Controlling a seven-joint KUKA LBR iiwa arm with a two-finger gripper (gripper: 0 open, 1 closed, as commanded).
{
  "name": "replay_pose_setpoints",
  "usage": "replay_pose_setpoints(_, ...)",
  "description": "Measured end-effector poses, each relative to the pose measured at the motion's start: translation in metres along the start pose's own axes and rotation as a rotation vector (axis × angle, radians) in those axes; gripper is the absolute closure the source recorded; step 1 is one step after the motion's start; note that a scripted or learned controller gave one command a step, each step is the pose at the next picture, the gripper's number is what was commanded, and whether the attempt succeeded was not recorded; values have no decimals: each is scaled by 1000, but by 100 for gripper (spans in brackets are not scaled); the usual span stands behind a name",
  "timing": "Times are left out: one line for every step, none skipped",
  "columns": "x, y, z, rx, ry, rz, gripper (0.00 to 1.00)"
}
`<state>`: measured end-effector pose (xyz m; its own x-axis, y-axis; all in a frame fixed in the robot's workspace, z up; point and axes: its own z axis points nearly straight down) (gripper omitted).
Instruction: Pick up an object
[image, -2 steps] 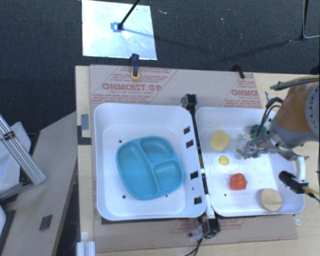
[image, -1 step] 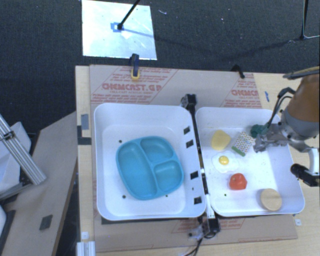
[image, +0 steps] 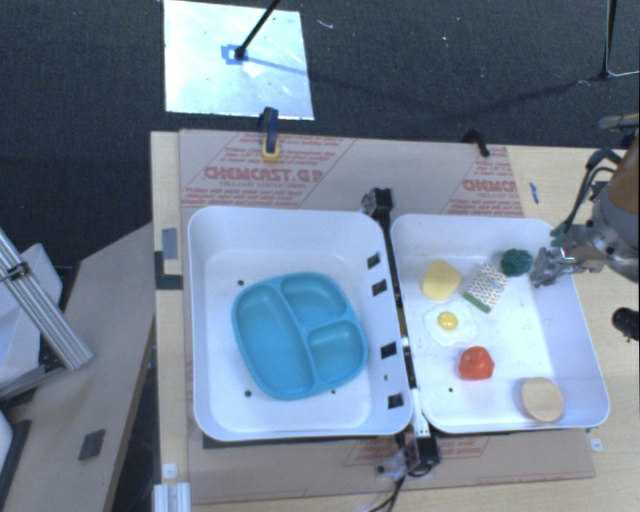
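The right bin (image: 575, 310) holds several small toy foods. A yellow lemon-like piece (image: 440, 280) lies at its left, with a fried egg (image: 449, 323) just below it. A red tomato (image: 476, 363) sits lower down, and a round tan cookie (image: 542, 399) rests near the front right corner. A speckled green-white packet (image: 486, 287) lies in the middle, and a dark green broccoli-like piece (image: 516, 262) sits near the far wall. My gripper (image: 549, 265) hangs at the bin's right rim, just right of the green piece, with nothing visibly held.
The left bin (image: 210, 300) carries a blue divided tray (image: 298, 333). Black clips (image: 380, 290) line the seam between the two bins. Cardboard (image: 300, 170) lies under both bins, with a yellow clamp (image: 271, 145) at its far edge.
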<state>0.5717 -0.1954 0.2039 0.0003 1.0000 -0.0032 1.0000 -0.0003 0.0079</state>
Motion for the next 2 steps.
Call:
replay_pose_setpoints(-1,2,-55,0,0,-4,100)
replay_pose_setpoints(50,26,-55,3,4,-10,100)
